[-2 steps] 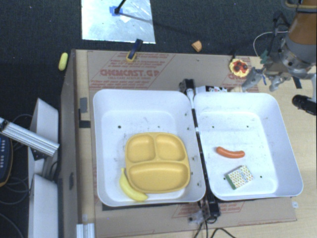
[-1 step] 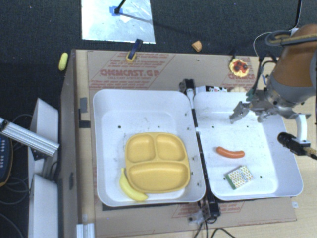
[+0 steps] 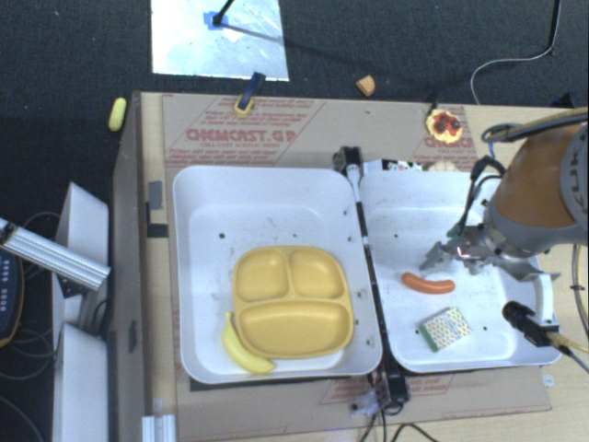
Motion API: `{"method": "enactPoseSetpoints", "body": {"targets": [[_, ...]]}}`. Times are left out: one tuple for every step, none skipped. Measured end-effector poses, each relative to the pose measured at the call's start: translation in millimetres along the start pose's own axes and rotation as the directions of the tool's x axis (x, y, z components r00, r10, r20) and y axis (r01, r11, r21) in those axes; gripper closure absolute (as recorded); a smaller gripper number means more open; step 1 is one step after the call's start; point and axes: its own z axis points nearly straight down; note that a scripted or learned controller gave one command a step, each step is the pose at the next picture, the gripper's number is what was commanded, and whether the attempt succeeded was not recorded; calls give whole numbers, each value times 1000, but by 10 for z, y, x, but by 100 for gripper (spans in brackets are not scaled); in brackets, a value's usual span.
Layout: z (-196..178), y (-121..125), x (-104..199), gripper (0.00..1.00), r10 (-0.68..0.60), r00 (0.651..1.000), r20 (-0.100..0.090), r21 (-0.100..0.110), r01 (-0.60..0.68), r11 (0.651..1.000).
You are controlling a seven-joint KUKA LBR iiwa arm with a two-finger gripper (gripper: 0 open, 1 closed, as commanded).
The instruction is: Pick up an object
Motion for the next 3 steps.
{"method": "enactPoseSetpoints", "body": {"targets": [[476, 83, 295, 0, -2, 1000, 0, -3, 2, 1000], [-37, 89, -465, 0, 1, 1000, 3, -5, -1, 1000], [478, 0, 169, 0, -3, 1000, -1, -2, 3, 1000]]}}
